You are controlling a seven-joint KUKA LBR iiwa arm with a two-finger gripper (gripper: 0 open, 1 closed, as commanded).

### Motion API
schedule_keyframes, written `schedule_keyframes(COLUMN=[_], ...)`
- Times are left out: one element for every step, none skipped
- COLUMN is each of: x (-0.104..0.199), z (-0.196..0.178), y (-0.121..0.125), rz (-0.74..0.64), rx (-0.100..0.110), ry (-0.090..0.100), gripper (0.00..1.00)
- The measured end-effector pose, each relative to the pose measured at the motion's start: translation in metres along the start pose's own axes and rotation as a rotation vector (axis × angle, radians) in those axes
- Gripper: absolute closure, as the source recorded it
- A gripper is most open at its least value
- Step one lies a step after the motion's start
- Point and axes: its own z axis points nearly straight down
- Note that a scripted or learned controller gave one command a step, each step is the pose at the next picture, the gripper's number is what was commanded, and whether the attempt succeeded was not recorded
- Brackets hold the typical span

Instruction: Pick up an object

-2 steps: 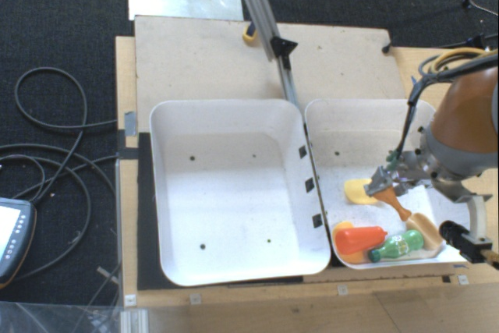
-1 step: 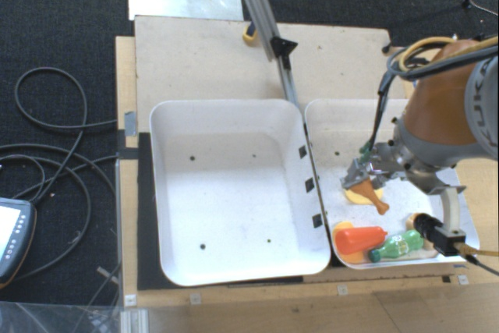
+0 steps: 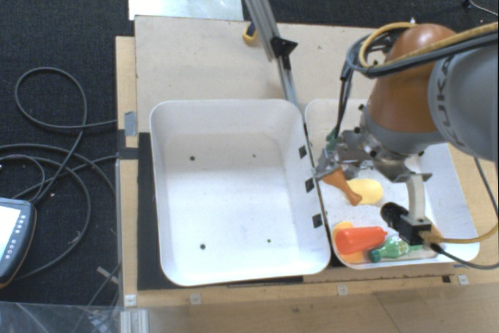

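Note:
My gripper [image 3: 334, 164] hangs low over the left side of the right bin [image 3: 460, 199], close to the wall it shares with the left bin. Just below it lies a toy drumstick: a brown stick [image 3: 341, 185] pointing up at the gripper, with a yellow rounded end [image 3: 368, 191]. The stick's tip is right at the gripper; contact is unclear. At the bin's front edge lie an orange-red object [image 3: 359, 238] and a green bottle-like piece [image 3: 388, 249]. The arm's orange band and grey body cover the back part of this bin.
The left bin [image 3: 168, 168] is a wide white tray next to the gripper. A grey slanted pole [image 3: 261, 8] runs from the top down to the bins' shared back corner. Cables and a pendant lie on the dark floor at left.

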Motion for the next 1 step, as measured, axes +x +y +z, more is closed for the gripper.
schedule_keyframes(x=[0.0429], z=[-0.0072], y=[0.0202], rz=[0.0], rx=[-0.001], ry=[0.0], gripper=[1.0])
